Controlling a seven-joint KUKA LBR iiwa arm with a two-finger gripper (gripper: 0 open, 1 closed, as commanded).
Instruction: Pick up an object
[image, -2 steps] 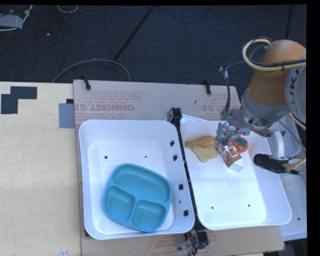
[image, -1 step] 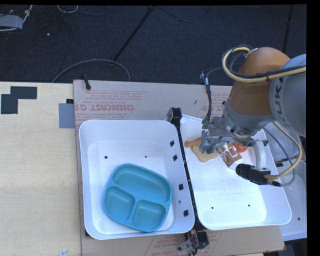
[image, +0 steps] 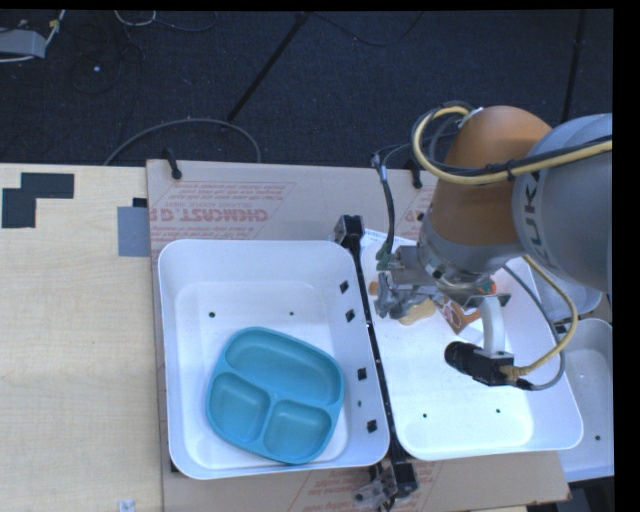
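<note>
One blue tray (image: 275, 394) lies in my left bin (image: 190, 280); the gripper (image: 400, 298) hangs over the right bin (image: 470, 430).

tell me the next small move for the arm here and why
Probably a short lift straight up to check the grasp. The pincer is low in the right bin, beside the divider, with small brownish items close by; whether it holds anything is unclear. The blue divided tray lies in the left bin.
</note>
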